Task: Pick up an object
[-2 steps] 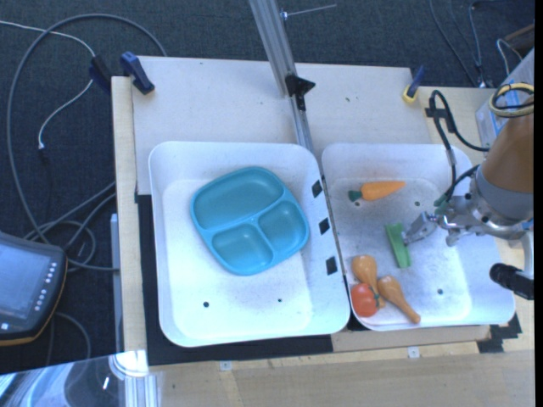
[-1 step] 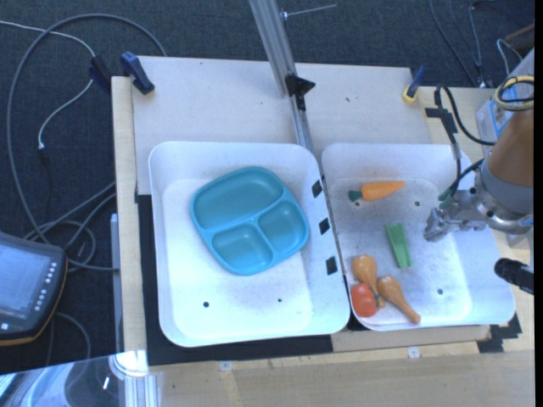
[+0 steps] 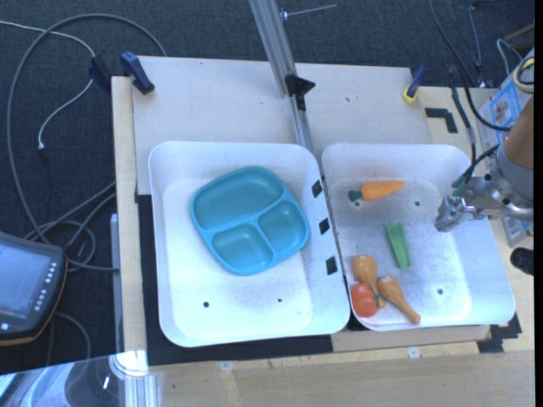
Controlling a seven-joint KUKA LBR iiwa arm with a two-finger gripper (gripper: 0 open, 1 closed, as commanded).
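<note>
Two shallow white bins are seen side by side on the bench. The left bin point(image 3: 178, 312) bears a blue plastic divided plate point(image 3: 249, 220). The right bin point(image 3: 488, 299) holds the candidates for picking: an orange toy carrot point(image 3: 382, 190) near the far wall, a flat green oblong piece point(image 3: 397, 245) in the middle, and, at the near left corner, a red toy tomato point(image 3: 364, 299) touched by two tan drumstick-shaped toys point(image 3: 383, 287).

The grey two-finger gripper point(image 3: 447, 216) is seen over the right bin's right half, well apart from every toy; nothing is seen between its tips. Whether it stands wide or narrow cannot be told.

The step in hand is judged to be the approach, with no grasp yet made. The green piece lies nearest and alone, so a move leftward and down onto it is called for, the tips being set across its narrow width.
</note>
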